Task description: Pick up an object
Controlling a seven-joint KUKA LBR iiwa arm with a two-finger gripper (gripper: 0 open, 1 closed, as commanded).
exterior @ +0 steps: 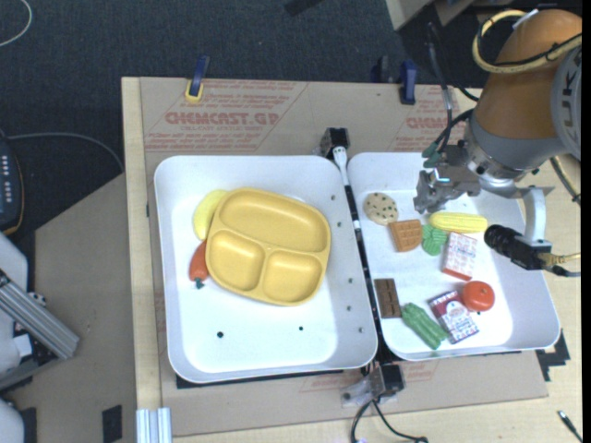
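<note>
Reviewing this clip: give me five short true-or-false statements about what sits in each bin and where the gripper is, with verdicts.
1. The yellow divided plate lies in the left bin. True.
2. The cookie lies in the left bin. False: it is in the right bin, near its upper left.
3. The gripper hangs over the right bin, beside the corn cob. True.
4. The tomato rests on the yellow plate. False: it is in the right bin, by a red packet.
5. The chocolate bar sits by the right bin's left wall. True.
</note>
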